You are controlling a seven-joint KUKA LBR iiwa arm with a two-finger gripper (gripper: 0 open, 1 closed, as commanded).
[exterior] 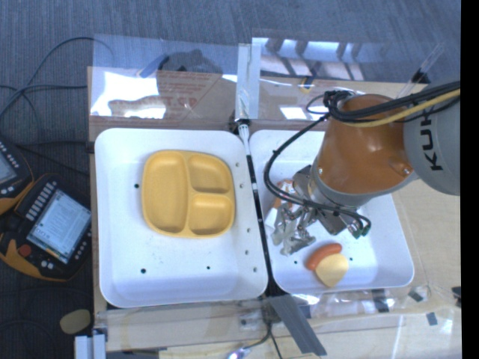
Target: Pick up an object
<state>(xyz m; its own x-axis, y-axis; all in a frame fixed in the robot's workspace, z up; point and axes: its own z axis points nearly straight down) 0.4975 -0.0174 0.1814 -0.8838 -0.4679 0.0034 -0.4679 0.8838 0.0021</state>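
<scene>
I see a yellow divided tray (188, 193) lying in the left bin (120, 275), well apart from the arm. A teach pendant (46, 226) sits on the floor beyond that bin's left side, with black cables (45, 88) trailing above it. My arm (367, 152) reaches over the right bin (393, 264), its orange band covering much of the bin's upper half. The jaws (293, 234) hang low over the bin floor; whether they are parted or clenched I cannot tell. A red-and-yellow fruit (328, 264) lies just beside them, toward the bin's near edge, not between them.
</scene>
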